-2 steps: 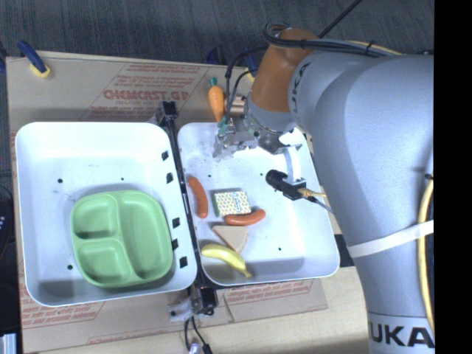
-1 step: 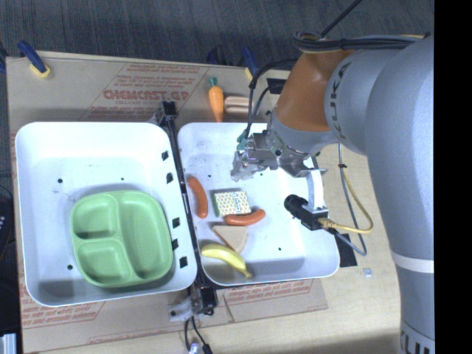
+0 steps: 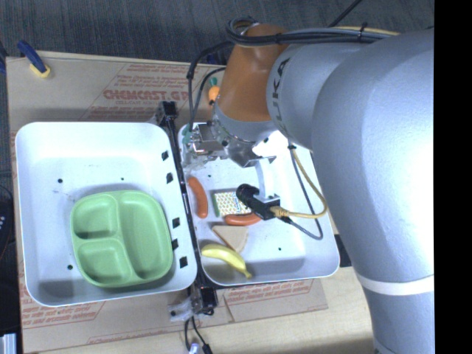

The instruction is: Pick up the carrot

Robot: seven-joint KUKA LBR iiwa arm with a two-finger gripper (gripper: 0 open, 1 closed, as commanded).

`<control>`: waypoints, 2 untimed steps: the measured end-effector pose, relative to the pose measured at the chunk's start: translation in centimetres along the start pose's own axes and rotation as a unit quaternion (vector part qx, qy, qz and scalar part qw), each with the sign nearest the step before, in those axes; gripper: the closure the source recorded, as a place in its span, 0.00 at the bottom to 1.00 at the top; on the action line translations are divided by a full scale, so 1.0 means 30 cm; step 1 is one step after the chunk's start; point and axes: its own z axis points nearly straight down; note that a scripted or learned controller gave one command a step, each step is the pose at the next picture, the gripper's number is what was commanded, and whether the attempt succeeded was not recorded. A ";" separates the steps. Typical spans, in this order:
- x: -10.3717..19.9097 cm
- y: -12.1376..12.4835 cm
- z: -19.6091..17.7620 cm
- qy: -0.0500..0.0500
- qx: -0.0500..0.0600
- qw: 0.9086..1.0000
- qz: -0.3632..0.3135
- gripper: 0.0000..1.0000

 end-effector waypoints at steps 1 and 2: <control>0.420 -0.312 0.081 0.000 0.003 1.000 -0.021 1.00; 0.606 -0.188 -0.213 -0.001 0.001 0.979 0.205 1.00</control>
